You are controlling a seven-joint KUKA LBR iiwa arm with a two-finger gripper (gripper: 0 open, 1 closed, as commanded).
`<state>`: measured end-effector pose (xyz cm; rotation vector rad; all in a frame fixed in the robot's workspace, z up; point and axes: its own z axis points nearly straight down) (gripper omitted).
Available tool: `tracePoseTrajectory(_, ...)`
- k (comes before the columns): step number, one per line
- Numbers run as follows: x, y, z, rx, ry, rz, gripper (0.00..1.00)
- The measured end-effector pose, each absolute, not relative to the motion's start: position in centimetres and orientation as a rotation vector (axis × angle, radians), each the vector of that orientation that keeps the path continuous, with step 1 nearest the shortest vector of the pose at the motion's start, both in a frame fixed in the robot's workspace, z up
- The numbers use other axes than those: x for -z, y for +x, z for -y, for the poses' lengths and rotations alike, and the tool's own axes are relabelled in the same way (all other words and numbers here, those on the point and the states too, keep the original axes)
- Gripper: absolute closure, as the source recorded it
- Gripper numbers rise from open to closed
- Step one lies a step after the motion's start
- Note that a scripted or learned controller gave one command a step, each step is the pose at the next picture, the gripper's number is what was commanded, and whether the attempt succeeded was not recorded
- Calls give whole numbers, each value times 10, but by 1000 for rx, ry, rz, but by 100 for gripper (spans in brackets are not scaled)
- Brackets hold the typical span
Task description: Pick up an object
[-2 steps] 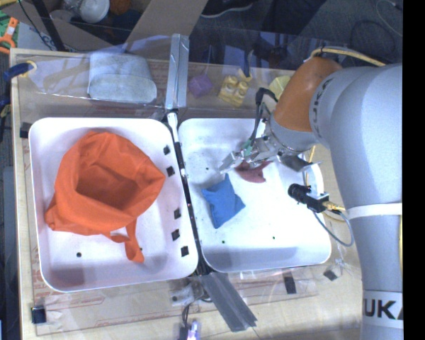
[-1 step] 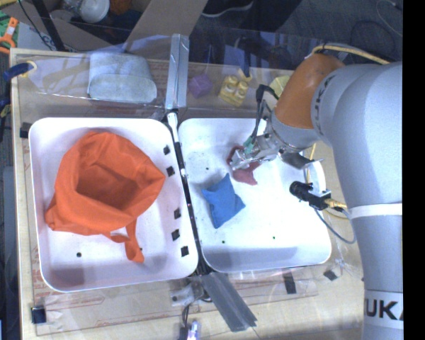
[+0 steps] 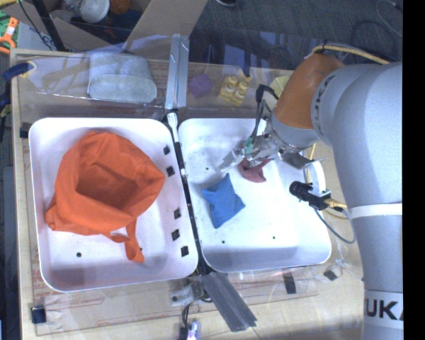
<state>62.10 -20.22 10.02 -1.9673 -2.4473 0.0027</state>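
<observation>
— From up above, where's it got to?

— Reaching, I'd say. The gripper [image 3: 249, 154] is low in the right bin [image 3: 297, 250], right at a small reddish object [image 3: 254, 173], with a blue cloth [image 3: 222, 200] just beside. Whether it's open or closed I can't tell.

— And next?

— Probably close and lift. The arm [image 3: 354, 119] bends in from the right, wrist pitched down. An orange bag [image 3: 103, 183] sits in the left bin [image 3: 42, 253].

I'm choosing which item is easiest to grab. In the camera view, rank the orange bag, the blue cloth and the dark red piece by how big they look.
1. Orange bag, by far the largest, in the left bin.
2. Blue cloth, in the right bin.
3. Dark red piece, smallest, though the pincer partly covers it.
</observation>
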Motion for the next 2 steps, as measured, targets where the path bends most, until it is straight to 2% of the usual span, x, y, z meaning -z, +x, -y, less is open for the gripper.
tracePoseTrajectory(1,-107,622,201,-6,-1956,2451,100)
tracePoseTrajectory(2,-107,622,201,-6,-1956,2451,0)
